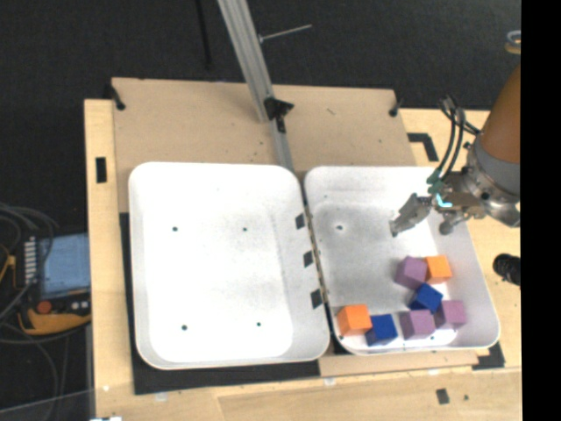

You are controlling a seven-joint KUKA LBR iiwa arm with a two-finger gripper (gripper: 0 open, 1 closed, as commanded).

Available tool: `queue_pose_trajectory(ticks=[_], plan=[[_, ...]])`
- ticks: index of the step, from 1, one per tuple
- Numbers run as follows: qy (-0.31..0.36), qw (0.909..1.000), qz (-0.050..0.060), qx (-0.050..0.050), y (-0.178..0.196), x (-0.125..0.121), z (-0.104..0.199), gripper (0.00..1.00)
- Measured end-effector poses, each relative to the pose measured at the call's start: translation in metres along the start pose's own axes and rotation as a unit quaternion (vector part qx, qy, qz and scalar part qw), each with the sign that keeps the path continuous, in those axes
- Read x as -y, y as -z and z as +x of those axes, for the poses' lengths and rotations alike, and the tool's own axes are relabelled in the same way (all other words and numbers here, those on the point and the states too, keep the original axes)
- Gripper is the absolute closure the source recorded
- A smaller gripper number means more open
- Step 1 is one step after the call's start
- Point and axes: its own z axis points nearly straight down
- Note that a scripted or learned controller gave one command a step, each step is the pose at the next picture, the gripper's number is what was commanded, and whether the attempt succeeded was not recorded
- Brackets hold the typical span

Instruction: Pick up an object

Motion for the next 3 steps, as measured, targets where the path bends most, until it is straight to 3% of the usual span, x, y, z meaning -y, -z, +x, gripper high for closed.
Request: queue_pose_trajectory(ticks=[1, 3], plan=[[-0.001, 1.0, -0.002, 0.0, 0.002, 0.0, 0.0, 0.0], [-0.002, 1.0, 0.001, 0.0, -0.11, -0.013, -0.013, 0.0]])
